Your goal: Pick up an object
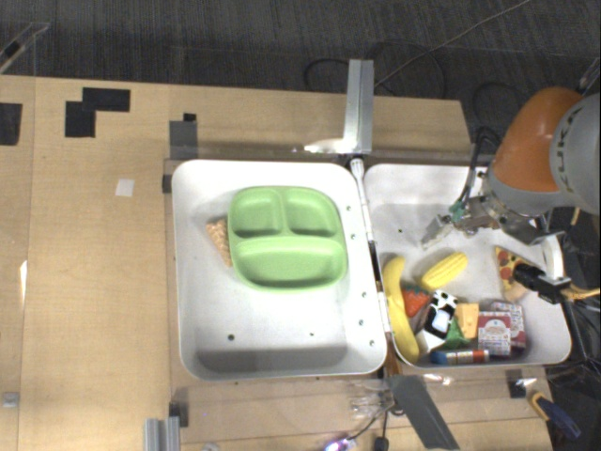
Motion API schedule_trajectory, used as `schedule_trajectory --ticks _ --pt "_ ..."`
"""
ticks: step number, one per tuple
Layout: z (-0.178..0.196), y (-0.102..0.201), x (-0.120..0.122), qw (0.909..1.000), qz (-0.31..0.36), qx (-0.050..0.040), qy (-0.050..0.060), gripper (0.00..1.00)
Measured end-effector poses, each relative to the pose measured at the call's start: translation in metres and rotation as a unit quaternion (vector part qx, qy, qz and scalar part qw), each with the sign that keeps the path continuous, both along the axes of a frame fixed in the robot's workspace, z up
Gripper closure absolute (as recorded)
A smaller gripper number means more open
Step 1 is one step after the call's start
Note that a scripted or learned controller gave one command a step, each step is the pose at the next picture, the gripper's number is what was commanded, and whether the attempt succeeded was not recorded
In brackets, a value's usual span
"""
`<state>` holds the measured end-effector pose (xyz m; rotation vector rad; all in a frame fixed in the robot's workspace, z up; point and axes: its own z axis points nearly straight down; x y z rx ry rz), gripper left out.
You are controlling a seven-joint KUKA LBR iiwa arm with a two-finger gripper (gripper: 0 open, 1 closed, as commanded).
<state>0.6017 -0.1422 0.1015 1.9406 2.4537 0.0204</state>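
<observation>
From the overhead camera, the tool (449, 222) hangs low over the bare upper part of the right bin (413, 188); whether it is spread or pressed together I cannot tell. Just below it lies a toy corn cob (443, 270), likely light, rigid plastic with a ribbed skin, best pinched across its middle. A smooth, curved banana (398, 310) hugs the bin's left wall.

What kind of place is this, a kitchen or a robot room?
Probably a robot test lab, not a kitchen. A robot arm reaches over a wooden bench holding two white bins: one with a green plate, one with toy food like a banana.
</observation>
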Motion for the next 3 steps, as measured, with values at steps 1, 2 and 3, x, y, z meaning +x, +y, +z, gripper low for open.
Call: schedule_trajectory --ticks 1,2,3 --pt "-0.009 0.017 -0.032 0.9915 0.13 -0.0054 -0.002 0.0" --pt "0.001 0.019 -0.03 0.9915 0.13 -0.0022 -0.002 1.0" --pt "0.083 0.065 -0.027 1.0 -0.001 -0.0009 0.008 1.0"
